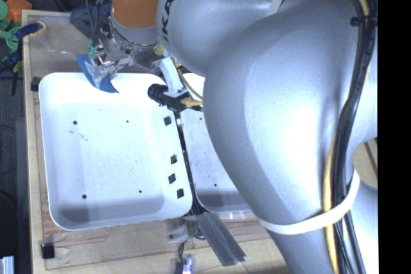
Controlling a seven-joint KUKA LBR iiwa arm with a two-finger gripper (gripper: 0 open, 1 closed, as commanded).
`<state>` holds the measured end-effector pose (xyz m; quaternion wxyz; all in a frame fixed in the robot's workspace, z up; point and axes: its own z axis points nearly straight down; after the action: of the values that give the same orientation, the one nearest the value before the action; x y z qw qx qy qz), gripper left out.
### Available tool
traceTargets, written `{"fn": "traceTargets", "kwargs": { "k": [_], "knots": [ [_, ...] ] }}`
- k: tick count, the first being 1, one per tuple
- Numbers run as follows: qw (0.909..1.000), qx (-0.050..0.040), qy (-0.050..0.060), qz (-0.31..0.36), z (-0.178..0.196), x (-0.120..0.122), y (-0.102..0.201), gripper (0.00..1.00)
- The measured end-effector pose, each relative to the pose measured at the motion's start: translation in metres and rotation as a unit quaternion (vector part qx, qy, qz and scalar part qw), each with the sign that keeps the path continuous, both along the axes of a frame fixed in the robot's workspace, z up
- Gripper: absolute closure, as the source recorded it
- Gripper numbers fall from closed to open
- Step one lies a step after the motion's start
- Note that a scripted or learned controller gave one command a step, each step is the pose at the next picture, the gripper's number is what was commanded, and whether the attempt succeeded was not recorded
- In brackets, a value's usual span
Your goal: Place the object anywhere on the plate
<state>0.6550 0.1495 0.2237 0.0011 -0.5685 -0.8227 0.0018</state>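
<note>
One blue object point(103, 76) sits at the pincer point(103, 66) tips.

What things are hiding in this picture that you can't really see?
- Right bin: mostly covered by the big grey arm in the camera view.
- Plate: if it sits in the right bin, the arm hides it.
- Claw: too small and cluttered to read its grip.
- Blue thing at the claw: shape unclear, partly hidden.

Glossy grey arm point(270, 93); smooth white plastic bin point(103, 151).
</note>
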Motion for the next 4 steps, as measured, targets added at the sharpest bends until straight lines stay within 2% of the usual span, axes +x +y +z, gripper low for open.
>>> {"fn": "traceTargets", "kwargs": {
  "k": [1, 2, 3, 4],
  "knots": [
    [1.0000, 0.0005, -0.001, 0.007, 0.023, 0.001, -0.062, 1.00],
    [1.0000, -0.0004, 0.002, 0.001, -0.007, -0.034, 0.035, 1.00],
    [0.9993, -0.0004, 0.001, -0.036, -0.013, 0.000, 0.037, 1.00],
    [0.9975, -0.0006, 0.002, -0.071, 0.004, 0.000, -0.010, 1.00]
  ]
}}
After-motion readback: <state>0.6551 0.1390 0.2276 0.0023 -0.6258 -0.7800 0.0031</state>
